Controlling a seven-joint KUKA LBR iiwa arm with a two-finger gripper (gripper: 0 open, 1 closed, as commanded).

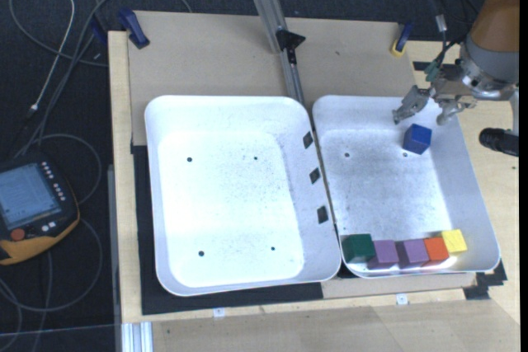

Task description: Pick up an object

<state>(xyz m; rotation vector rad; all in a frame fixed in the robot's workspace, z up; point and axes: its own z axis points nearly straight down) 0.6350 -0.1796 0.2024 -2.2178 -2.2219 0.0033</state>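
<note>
The blue cube (417, 138), lying alone in the right bin (371, 185) and judged light, rigid and best pinched across two flat opposite faces, is overhung by the gripper (429, 107), seen spread open and empty.

A handheld control pad (31, 210) lies left of the desk (206, 53) (cables (58, 21) looping above it); a metal post (264, 0) slants across, with blue clamps (132, 27) at the corners.

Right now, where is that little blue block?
The blue block sits in the right bin, near its far right corner, just below the open pincer and apart from the row of blocks along the near edge.
</note>
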